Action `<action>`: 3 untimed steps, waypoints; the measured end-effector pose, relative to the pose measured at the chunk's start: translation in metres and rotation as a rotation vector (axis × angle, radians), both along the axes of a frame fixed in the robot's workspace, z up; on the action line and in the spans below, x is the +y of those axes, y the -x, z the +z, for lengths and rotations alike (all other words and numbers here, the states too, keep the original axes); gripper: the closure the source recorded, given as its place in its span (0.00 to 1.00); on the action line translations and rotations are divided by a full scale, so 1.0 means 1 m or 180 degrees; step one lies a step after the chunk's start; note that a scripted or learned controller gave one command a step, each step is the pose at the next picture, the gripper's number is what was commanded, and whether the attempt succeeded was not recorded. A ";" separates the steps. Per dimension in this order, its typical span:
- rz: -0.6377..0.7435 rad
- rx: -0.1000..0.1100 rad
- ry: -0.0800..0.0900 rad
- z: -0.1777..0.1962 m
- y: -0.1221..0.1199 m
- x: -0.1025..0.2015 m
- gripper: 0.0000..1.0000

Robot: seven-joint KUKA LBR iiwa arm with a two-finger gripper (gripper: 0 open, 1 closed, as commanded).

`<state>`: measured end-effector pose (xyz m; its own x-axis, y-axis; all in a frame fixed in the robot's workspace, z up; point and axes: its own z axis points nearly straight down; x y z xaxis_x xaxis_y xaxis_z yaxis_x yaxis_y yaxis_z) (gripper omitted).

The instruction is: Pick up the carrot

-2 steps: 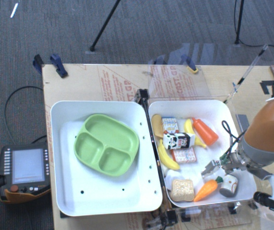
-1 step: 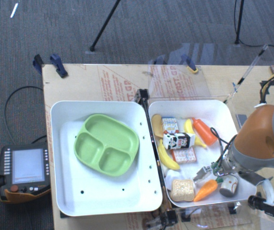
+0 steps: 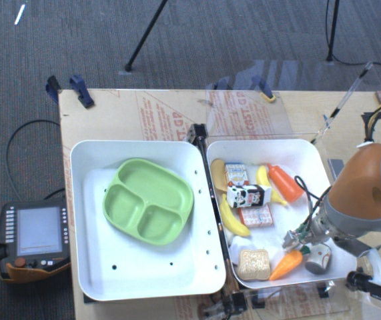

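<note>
The carrot (image 3: 285, 265), orange with a green top, lies tilted in the near right corner of the right bin (image 3: 317, 153), its tip pointing toward the bin's front edge. My gripper (image 3: 305, 243) hangs low right over the carrot's green end, at the bin's right side. The grey arm with its orange band (image 3: 363, 182) reaches in from the right and hides the bin's right wall there.
The right bin also holds a slice of bread (image 3: 253, 264) just left of the carrot, a banana (image 3: 233, 217), a cow-print carton (image 3: 249, 195), small boxes (image 3: 237, 173) and an orange bottle (image 3: 285, 183). A green divided plate (image 3: 149, 201) sits in the left bin (image 3: 93, 259).
</note>
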<state>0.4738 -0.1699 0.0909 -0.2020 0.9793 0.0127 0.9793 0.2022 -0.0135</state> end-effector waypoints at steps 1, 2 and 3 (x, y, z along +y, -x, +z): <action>-0.0411 -0.0048 0.0024 0.093 -0.056 0.058 1.00; -0.0414 -0.0022 0.0028 0.090 -0.053 0.057 0.00; -0.0786 0.0003 0.0027 0.021 0.002 -0.007 0.00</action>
<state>0.4723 -0.1773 0.1120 0.0434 0.9990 0.0043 0.9989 -0.0433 -0.0151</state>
